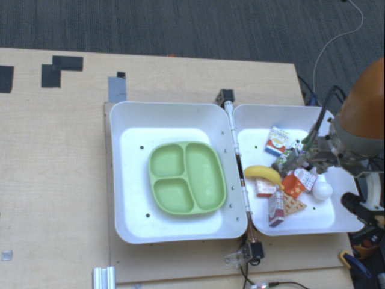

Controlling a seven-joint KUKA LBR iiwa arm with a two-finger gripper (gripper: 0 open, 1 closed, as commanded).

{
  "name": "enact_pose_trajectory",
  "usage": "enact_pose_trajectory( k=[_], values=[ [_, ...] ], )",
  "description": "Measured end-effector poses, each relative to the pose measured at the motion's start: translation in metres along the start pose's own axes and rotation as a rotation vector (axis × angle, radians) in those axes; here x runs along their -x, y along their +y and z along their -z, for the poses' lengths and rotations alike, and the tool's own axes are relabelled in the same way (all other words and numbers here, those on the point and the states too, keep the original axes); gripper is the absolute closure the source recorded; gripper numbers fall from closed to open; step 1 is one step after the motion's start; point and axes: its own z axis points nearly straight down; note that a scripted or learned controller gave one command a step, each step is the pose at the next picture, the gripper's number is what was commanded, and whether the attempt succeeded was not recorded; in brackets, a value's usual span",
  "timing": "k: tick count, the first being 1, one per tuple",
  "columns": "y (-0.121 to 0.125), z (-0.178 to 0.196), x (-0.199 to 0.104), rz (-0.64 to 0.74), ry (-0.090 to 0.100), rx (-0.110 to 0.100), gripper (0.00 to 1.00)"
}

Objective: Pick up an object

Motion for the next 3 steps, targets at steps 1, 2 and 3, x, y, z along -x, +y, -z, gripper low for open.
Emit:
enact_pose_trajectory(
  k=[1,2,3],
  values=[
    [0.023,-0.121,0.009,-0.002,0.000,-0.003,0.00],
    [-0.002,-0.142,-0.004,-0.003,-0.004,0.025,0.00],
    [0.001,-0.130,-0.005,0.000,-0.002,0.030,1.00]
  ],
)
